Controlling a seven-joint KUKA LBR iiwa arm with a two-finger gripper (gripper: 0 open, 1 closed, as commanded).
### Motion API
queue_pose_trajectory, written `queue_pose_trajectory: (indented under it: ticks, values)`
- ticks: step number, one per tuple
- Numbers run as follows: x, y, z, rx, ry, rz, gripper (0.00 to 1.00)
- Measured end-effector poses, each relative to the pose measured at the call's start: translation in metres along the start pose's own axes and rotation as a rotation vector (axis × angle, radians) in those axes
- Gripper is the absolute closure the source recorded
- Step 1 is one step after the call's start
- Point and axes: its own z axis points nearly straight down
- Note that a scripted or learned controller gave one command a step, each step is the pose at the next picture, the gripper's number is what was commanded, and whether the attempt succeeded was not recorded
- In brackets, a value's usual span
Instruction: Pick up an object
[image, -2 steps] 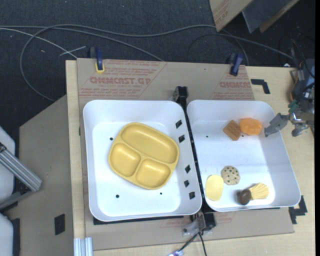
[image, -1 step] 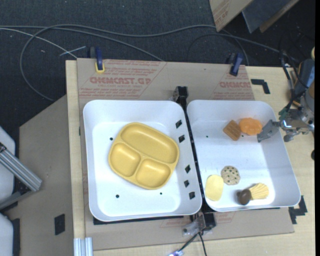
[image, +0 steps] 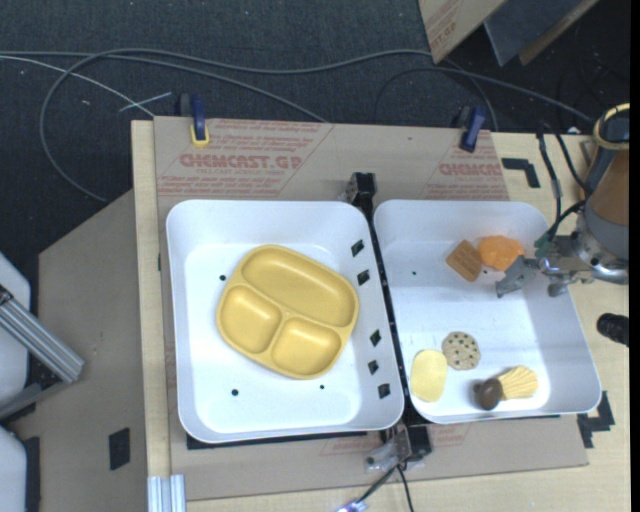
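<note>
The right bin (image: 560, 345) holds several small items. A brown square piece (image: 465, 260) lies at its back beside an orange piece (image: 500, 250). Towards the front are a speckled round cookie (image: 460, 350), a pale yellow oval (image: 429, 375) and a brown-and-yellow ridged piece (image: 506, 386). My gripper (image: 532, 283) hangs over the right bin's back right part, just right of the orange piece. It is open, with nothing between its fingers (image: 510, 281).
The left bin (image: 190, 300) carries a yellow divided plate (image: 287, 311). A black divider with clips (image: 372, 300) runs between the bins. The arm (image: 610, 200) comes in from the right. Cables trail over the dark floor behind the bench.
</note>
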Motion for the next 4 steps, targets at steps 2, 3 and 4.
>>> queue_pose_trajectory:
  ticks: [2,3,4]
  values:
    - [0.001,-0.002,0.029,-0.006,-0.002,0.0,1.0]
    - [0.003,-0.007,-0.017,-0.01,-0.005,0.0,1.0]
    - [0.012,-0.006,-0.066,-0.012,-0.005,-0.001,1.0]
